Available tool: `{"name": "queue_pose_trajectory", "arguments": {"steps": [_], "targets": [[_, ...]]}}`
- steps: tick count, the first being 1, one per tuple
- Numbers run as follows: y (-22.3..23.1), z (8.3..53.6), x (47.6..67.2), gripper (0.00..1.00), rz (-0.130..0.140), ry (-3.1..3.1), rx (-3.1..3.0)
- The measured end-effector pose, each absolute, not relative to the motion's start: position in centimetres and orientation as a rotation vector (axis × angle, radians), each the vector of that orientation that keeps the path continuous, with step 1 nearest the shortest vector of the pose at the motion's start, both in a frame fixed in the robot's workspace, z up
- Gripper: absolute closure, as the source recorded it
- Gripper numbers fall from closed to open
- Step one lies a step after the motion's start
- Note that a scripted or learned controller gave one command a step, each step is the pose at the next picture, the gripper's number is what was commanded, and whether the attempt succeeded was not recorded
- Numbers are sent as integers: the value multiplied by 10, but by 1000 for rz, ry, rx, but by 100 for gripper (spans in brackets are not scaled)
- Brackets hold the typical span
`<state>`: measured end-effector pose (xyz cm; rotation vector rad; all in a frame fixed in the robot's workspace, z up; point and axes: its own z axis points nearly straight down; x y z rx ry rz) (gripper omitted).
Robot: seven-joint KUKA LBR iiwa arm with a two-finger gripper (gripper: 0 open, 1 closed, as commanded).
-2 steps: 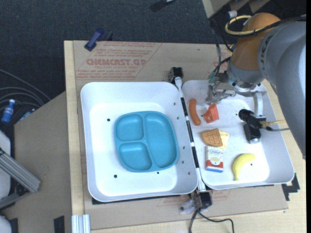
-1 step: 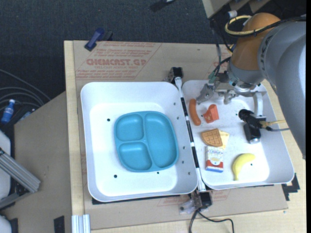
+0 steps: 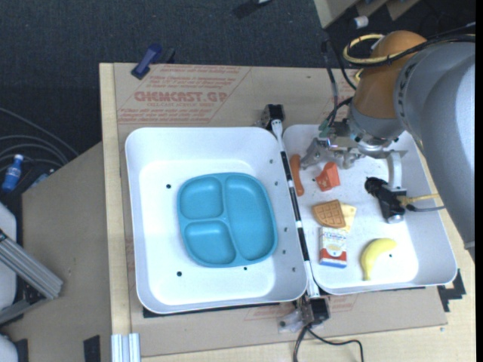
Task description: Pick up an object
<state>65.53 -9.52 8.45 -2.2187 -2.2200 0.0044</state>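
While gripper [image 3: 330,159] hung over red block [image 3: 328,176] — open or closed, couldn't tell — orange stick [image 3: 296,175] just left risked a mis-grab.

red block [image 3: 329,176]: small orange-red piece, tilted, in the far half of the right bin [image 3: 426,271].
orange stick [image 3: 296,173]: slim, lying flat along that bin's left wall, just beside the red block.
waffle [image 3: 327,213]: tan square with a grid face, flat at mid bin, touching a yellow slice [image 3: 349,216] on its right.
carton [image 3: 333,247]: small white box with a red end, lying flat just in front of the waffle.
banana [image 3: 377,256]: yellow, curved, near the carton, not touching it.
blue plate [image 3: 226,219]: three compartments, flat in the middle of the left bin [image 3: 151,277].
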Motion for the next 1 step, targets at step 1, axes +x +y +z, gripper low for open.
{"name": "queue_pose_trajectory", "arguments": {"steps": [1], "targets": [[-95, 95, 656, 100, 2, -2222, -2220]]}}
